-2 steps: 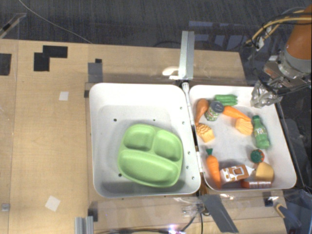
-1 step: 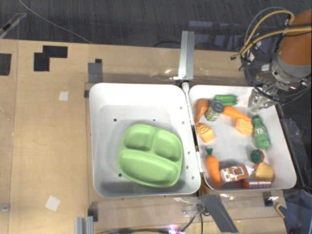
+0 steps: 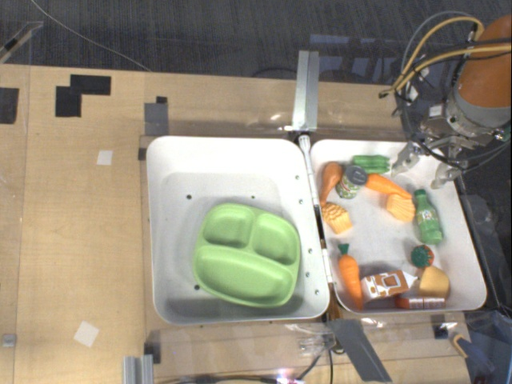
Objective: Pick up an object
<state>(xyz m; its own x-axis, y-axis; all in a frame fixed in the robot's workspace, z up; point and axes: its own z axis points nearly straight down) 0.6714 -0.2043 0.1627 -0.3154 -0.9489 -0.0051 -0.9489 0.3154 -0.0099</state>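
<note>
wooden table (image 3: 72,230) holds two white bins, so toys stay together. the claw (image 3: 424,165) hangs with fingers apart, holding nothing, over the right bin (image 3: 472,272), ready to grab the green bottle (image 3: 427,218).

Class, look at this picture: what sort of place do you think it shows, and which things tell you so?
Most likely a robot test lab, not a kitchen. A cabled robot arm reaches over two white bins on a wooden bench; one holds a green divided plate, the other toy food such as a carrot.
</note>
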